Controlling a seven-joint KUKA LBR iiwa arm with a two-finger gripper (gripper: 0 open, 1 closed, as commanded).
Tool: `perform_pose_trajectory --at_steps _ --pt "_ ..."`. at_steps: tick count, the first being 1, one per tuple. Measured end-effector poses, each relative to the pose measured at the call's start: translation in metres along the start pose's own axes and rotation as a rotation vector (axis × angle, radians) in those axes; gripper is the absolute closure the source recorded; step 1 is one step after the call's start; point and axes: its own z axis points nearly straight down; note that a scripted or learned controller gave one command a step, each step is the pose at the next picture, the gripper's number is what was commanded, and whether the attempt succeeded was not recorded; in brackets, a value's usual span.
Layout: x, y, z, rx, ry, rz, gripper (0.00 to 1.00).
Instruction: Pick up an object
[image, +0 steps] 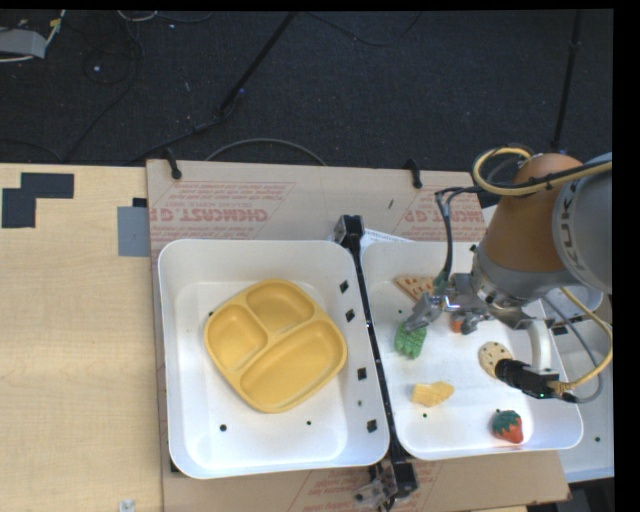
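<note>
Your gripper (428, 308) hangs low over the right bin (560, 440), reaching in from the right, and its tip sits just above and to the right of the green toy (409, 342). That is the relation your next move turns on: the green piece lies just below-left of the tip, so close that they may be touching, though you cannot confirm contact from this angle. Its long axis runs roughly up and down the picture, tilted slightly toward the tip. You cannot tell from here whether the gripper is spread or closed, and nothing is visibly held in it.

Count what is on offer in the right bin: one green toy, one yellow chunk (433, 394) below it, one strawberry (508, 427) near the lower right corner, one pale cookie (493, 356) with dark spots partly under the arm's cabling, and one tan waffle-like wedge (412, 286) above the tip. A small orange-red bit shows just right of the tip; you cannot make out what it is.

The left bin (190, 440) holds one yellow divided plate (276, 345), with three compartments, well apart from the gripper across the divider.
</note>
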Motion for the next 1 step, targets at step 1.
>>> perform_pose_trajectory --at_steps 1 --pt "0.0041 0.0004 0.0439 0.001 0.0 0.0 0.0"
